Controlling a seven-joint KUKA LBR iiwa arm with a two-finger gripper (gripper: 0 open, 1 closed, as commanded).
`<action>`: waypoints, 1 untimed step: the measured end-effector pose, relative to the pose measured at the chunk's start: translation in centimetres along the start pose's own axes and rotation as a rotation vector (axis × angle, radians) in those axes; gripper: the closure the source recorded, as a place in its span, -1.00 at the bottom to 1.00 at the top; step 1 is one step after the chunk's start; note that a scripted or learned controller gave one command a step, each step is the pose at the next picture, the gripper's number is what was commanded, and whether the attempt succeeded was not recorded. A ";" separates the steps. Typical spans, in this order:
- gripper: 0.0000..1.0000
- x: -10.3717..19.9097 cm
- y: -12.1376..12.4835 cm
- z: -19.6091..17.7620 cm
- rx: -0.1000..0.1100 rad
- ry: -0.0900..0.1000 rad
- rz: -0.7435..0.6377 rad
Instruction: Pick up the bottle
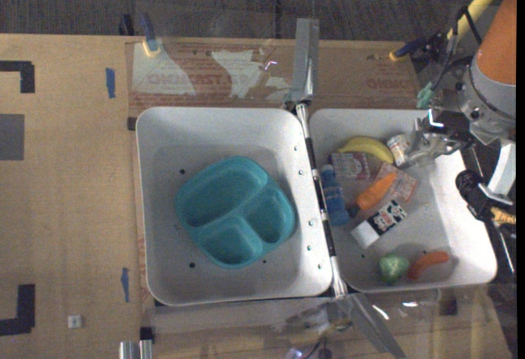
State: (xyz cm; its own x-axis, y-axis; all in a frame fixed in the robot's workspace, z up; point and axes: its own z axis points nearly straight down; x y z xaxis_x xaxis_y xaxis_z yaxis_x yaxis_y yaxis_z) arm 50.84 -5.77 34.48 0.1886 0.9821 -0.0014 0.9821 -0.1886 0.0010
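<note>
No lettering can be read with certainty. The cardboard sheet (221, 70) behind the bins carries faded red print, too washed out to make out. The small white carton (380, 223) in the right bin bears a black-and-white printed panel, and the clear packet (351, 164) shows a label; both are illegible.

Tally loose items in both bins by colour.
Teal: 1, divided tray
Blue: 1, bottle
Yellow: 1, banana
Orange: 2, bottle-shaped item, carrot
Green: 1, lumpy item
White/black: 1, carton
Total: 7
</note>
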 end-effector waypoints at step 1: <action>1.00 2.7 1.8 -0.4 0.000 0.000 0.200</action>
State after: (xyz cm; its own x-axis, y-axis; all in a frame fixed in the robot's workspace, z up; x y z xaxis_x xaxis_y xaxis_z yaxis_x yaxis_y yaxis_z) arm 53.07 -3.44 34.84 0.3797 0.9251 -0.0013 0.9251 -0.3797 0.0011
